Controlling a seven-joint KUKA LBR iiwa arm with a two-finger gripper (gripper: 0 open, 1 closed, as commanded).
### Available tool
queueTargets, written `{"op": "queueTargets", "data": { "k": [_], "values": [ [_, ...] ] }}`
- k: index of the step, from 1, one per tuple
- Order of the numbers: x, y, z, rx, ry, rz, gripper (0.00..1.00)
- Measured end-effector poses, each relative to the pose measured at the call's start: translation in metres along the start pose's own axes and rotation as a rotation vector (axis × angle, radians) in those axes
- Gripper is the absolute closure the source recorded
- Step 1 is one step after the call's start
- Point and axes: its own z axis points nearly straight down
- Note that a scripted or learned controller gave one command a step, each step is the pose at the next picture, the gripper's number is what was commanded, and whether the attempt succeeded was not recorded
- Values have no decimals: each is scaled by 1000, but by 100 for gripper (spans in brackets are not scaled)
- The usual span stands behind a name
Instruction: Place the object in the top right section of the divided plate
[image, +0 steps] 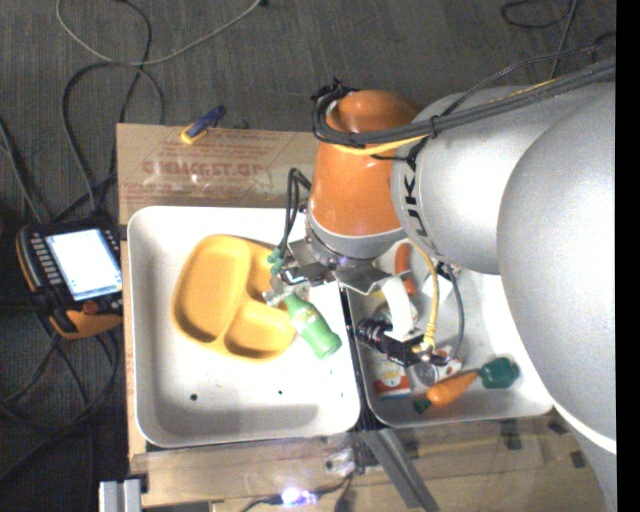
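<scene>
Green bottle, the task's object, lies tilted in the left bin, its lower end resting against the right edge of the yellow divided plate. Near the front of the right bin sit an orange carrot and a dark green round piece. Farther back, the gripper hangs over the plate's right rim just above the bottle's top; whether it is closed on the bottle cannot be told. Beyond, a blue-and-yellow item lies on the cardboard.
</scene>
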Motion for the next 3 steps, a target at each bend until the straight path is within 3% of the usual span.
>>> {"op": "queueTargets", "data": {
  "k": [1,2,3],
  "values": [
    [-28,-10,31,-1,2,-222,100],
    [-21,6,25,-2,4,-270,100],
    [-22,6,25,-2,3,-269,0]
  ]
}}
